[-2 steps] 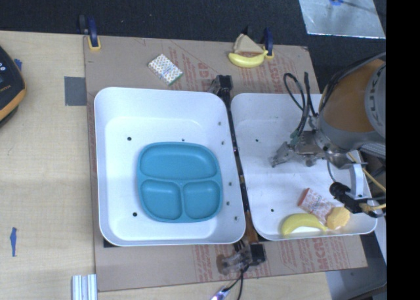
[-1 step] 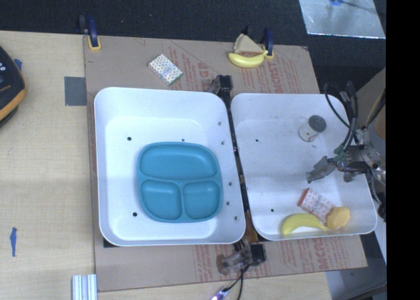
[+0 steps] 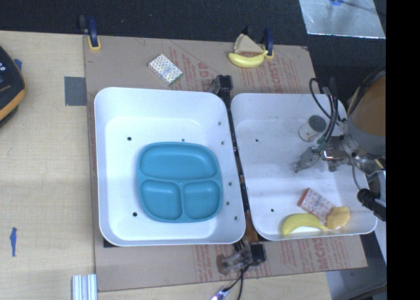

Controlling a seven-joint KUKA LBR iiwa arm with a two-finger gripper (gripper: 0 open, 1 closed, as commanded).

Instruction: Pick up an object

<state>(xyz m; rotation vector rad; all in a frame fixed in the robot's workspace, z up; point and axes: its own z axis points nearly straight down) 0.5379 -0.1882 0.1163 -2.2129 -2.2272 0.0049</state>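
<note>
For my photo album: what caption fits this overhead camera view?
Robot gripper hovering in the right bin above a banana; blue tray in the left bin.

Pincer (image 3: 314, 159) low over right bin (image 3: 275, 115), nothing between fingers. Banana (image 3: 300, 225), red-white packet (image 3: 316, 201), yellow lump (image 3: 338, 217) at near edge. Blue tray (image 3: 178, 181) in left bin (image 3: 111, 115).

The two bins (image 3: 164, 98) are white. The left bin holds a light blue three-section tray (image 3: 178, 181). At the lower right of the frame lie a yellow banana (image 3: 302, 224), a yellow-orange lump (image 3: 338, 217) and a packet (image 3: 316, 202) printed in red and white. The counter (image 3: 39, 180) is pale wood grain under a brown cardboard sheet (image 3: 197, 62). At upper centre: a packet (image 3: 165, 68) with a white-and-yellow pattern and a second yellow banana (image 3: 245, 60). Blue clamps (image 3: 92, 31) hold the sheet.
</note>
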